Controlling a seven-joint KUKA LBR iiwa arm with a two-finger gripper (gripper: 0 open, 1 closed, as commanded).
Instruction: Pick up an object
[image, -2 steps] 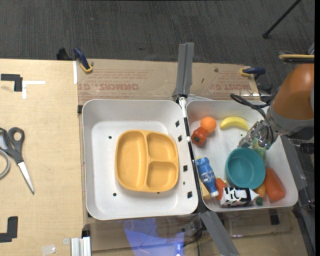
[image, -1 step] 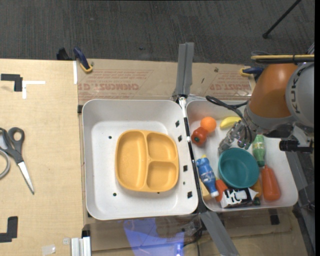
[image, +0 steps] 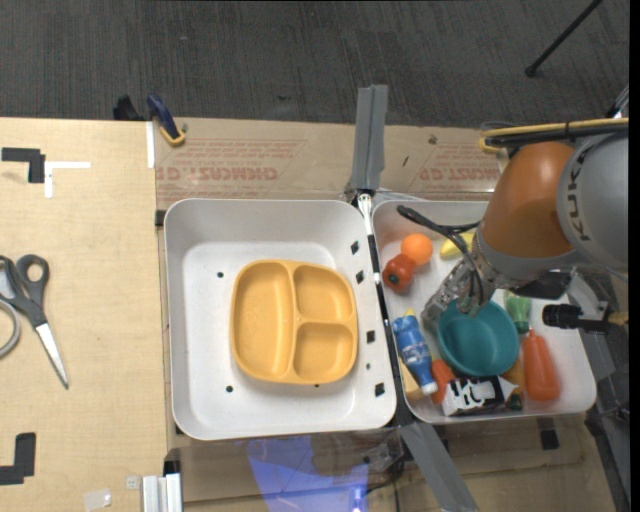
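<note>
Up high and closest to us is the grey arm (image: 600, 190) with its fat orange band (image: 530, 200), coming in from the right over the right bin (image: 575, 400). Its gripper (image: 458, 290) hangs low in that bin, just beside the rim of a teal bowl (image: 482, 340), on the bowl's upper left side. I cannot tell if the gripper is spread or pressed together, and nothing can be seen pinched in it. All the things to pick up lie in the right bin. An orange ball (image: 417, 248) sits near the top, and a red thing with a dark end (image: 398, 271) is touching it, a bit lower and to the left. A small yellow thing (image: 453, 246) lies to the right of the ball, under a black cable (image: 420, 217). A blue bottle with an orange cap (image: 412, 350) lies along the left wall of the bin. A black and white packet (image: 480, 395) lies below the bowl. An orange carrot shape (image: 540, 366) lies to the right of the bowl, and a bit of green (image: 517, 308) peeks out above it. The left bin (image: 190, 400) holds a yellow plate with three parts (image: 295, 322), lying flat in the middle. Far off on the left, grey scissors (image: 38, 312) lie on the wooden bench (image: 80, 420).
</note>
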